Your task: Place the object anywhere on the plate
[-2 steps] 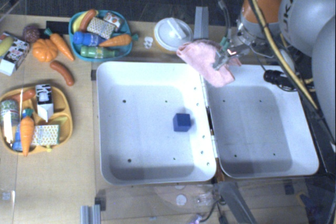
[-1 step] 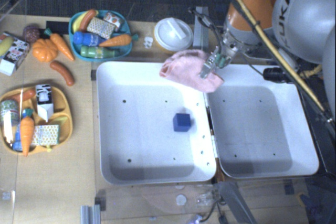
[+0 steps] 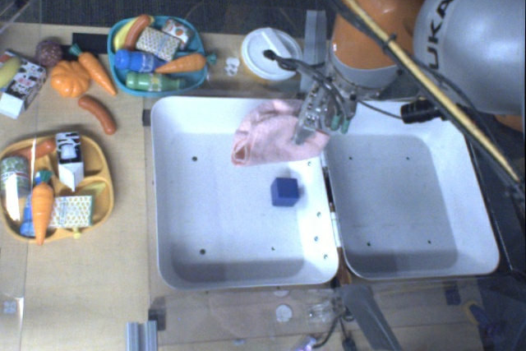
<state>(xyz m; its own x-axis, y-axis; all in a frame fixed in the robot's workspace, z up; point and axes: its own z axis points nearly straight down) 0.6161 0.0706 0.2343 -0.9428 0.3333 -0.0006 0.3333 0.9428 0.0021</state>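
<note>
A small blue cube (image 3: 285,191) rests on the floor of the left white bin (image 3: 197,210), a little right of its middle. A crumpled pink cloth (image 3: 261,136) lies at the bin's far right corner, just above the cube. My gripper (image 3: 316,126) hangs at the cloth's right edge, by the wall between the two bins, and touches or overlaps the fabric. The cube is apart from it, nearer the camera. A yellow plate (image 3: 103,177) holding several toy foods stands on the bench at the far left.
The right white bin (image 3: 411,201) sits under the arm. A blue bowl (image 3: 193,78) of toy food and a white lidded cup (image 3: 271,53) stand behind the left bin. Loose toy vegetables (image 3: 82,82) lie at the far left.
</note>
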